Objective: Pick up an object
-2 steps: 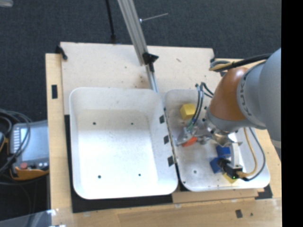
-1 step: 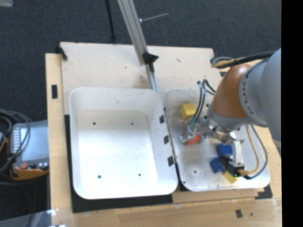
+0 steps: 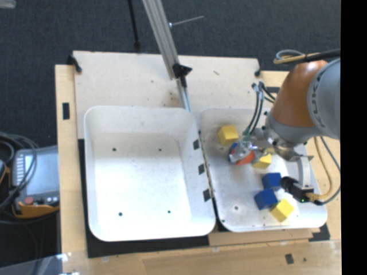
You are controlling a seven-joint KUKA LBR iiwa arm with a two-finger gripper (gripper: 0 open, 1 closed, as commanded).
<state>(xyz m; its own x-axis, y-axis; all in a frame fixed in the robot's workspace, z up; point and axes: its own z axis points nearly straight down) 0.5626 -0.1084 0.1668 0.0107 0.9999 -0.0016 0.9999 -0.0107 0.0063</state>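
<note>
Jaw state cannot be told: the gripper [image 3: 245, 152] sits low over the right bin [image 3: 229, 213], right of frame centre, and its tip is a small blur of metal with blue and orange-red mixed in, so whether anything lies between the jaws is unclear. Above it the arm [image 3: 298, 102] comes in from the right edge, its orange band bulging over the bin's upper right corner, with cables looping down along the wrist.

Loose pieces lie in the right bin. One yellow cube [image 3: 227, 134] sits just up and left of the gripper, near the bin's upper left part. A smaller yellow block [image 3: 263, 161] lies just right of the gripper tip, close to the orange-red scrap [image 3: 246, 160] beneath it. Lower down, two blue blocks sit near each other: the upper blue block [image 3: 272, 180] and the lower blue block [image 3: 265, 199]. Another yellow cube [image 3: 282, 210] rests beside the lower blue one, toward the bin's lower right corner.

Left of these, the left bin [image 3: 94, 153] fills the frame's centre left. An aluminium rail [image 3: 161, 33] slants down from the top of the frame toward the gap between the bins.
</note>
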